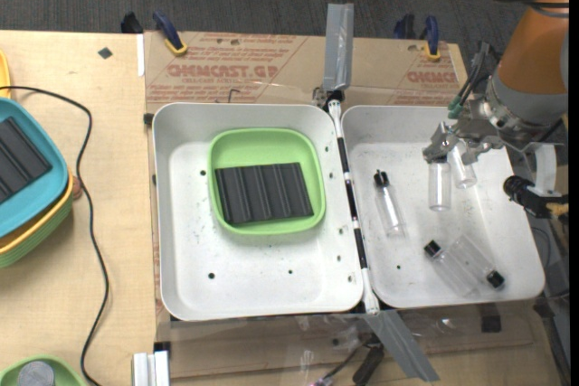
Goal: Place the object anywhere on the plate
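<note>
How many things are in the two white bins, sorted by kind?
Green plate: 1, in the left bin
Dark ribbed pad on the plate: 1
Clear tubes with black caps: 3, in the right bin
Total: 5

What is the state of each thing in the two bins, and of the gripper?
Green plate: flat in the left bin, with a dark ribbed insert lying on it.
Small clear tube: lying in the right bin, black cap at its far end.
Large clear bottle: lying on its side, near the bin's front.
Gripper: above the right bin, with clear tubes at its tip; grasp unclear.
</note>
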`<state>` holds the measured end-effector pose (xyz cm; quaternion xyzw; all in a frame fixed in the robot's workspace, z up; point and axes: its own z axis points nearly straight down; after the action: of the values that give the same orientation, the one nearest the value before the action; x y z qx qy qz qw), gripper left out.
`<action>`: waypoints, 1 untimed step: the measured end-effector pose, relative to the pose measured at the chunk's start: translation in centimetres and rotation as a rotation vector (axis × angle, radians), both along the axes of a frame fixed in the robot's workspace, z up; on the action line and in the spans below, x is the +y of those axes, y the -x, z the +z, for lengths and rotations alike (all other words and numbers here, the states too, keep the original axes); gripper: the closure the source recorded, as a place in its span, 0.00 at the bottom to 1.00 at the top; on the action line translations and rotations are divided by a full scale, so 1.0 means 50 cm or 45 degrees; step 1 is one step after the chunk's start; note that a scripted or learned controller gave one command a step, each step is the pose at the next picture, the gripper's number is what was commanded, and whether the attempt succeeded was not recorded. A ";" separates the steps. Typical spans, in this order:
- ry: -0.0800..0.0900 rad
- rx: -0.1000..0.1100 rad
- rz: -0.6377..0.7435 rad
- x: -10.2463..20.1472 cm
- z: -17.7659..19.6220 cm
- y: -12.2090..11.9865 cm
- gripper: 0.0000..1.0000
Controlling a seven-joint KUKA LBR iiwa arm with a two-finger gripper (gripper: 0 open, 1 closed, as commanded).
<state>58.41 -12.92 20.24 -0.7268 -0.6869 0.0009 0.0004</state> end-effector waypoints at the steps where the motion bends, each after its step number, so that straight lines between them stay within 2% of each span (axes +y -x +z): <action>1: 0.000 0.000 0.000 0.000 0.000 0.000 0.00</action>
<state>58.41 -12.93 20.25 -0.7268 -0.6869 0.0008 0.0003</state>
